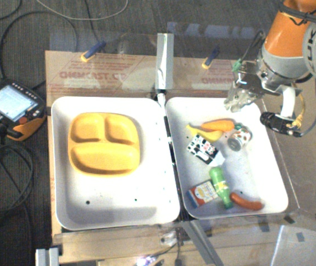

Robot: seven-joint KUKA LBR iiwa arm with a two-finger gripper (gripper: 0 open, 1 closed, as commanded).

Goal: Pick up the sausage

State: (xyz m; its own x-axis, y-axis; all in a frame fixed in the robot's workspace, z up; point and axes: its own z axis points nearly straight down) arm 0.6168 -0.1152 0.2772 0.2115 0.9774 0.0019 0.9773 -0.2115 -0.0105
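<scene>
Two shallow white bins are sitting side by side on the bench. Lying at far left, off the bench, is a handheld control pendant. The left bin is holding a yellow compartment tray in its upper half. The right bin is carrying an orange carrot, a small black-and-white patterned box, a round grey-and-white object, a green bottle-shaped toy, and a small red-and-yellow carton. The sausage is lying near the front right corner of this bin, just beside the green toy. The hand is hovering over the bin's far right corner, well apart from the sausage; whether it is parted or closed cannot be told, and nothing is showing within its grasp.
</scene>
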